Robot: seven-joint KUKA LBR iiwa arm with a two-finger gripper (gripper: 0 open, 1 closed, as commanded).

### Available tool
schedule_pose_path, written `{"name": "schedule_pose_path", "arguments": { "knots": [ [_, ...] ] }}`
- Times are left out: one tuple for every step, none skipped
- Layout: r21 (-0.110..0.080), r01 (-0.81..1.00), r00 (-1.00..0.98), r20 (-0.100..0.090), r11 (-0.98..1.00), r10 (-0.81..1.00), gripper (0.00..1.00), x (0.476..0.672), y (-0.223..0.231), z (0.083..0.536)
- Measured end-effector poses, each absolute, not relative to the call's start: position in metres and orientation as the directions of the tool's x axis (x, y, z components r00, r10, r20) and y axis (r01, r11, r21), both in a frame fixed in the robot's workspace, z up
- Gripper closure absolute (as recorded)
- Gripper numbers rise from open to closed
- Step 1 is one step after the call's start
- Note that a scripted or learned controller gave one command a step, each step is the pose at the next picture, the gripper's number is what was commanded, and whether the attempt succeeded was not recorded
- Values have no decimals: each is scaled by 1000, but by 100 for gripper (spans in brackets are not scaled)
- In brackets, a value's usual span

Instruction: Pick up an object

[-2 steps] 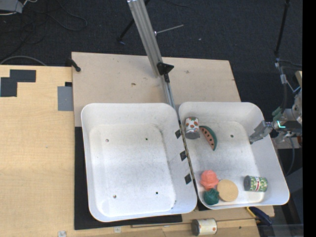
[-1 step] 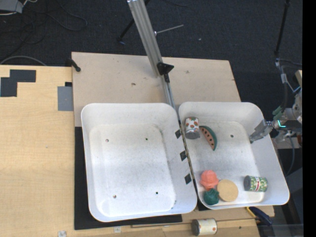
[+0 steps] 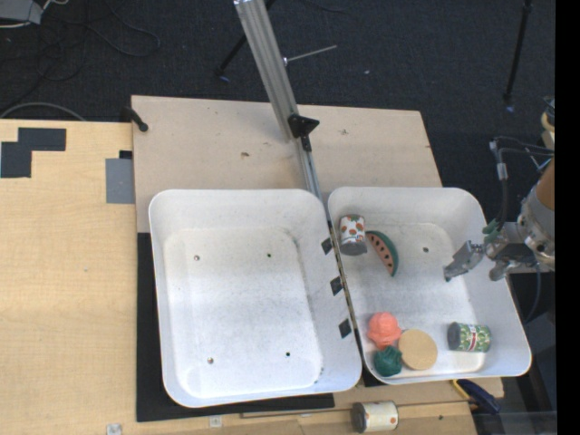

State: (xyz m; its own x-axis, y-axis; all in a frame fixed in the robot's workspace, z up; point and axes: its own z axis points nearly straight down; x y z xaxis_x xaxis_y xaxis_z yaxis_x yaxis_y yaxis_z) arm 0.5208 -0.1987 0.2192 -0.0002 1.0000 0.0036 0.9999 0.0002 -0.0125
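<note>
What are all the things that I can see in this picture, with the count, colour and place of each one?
white bins: 2, white, side by side on the bench
small can: 1, white with red and green print, right bin, far left corner
watermelon slice: 1, red with green rind, right bin, beside that can
pink lumpy toy: 1, pink, right bin, near side
dark green toy: 1, dark green, right bin, just below the pink one
round disc: 1, tan, right bin, near edge
green patterned can: 1, green and white, lying in right bin, near right corner
cylinder: 1, pale with dark end, on bench in front of bins
metal rail: 1, silver, slanting behind bins
hand: 1, grey, at right bin's right rim
</note>
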Motion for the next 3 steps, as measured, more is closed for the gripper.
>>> {"name": "schedule_pose_path", "arguments": {
  "knots": [
    [-11, 1000, -1, 4, 1, 1000, 0, 518, -195, 173],
    [-12, 1000, 1, 4, -1, 1000, 0, 527, -192, 116],
    [-12, 1000, 6, 4, -6, 1000, 100, 528, -194, 126]
  ]
}}
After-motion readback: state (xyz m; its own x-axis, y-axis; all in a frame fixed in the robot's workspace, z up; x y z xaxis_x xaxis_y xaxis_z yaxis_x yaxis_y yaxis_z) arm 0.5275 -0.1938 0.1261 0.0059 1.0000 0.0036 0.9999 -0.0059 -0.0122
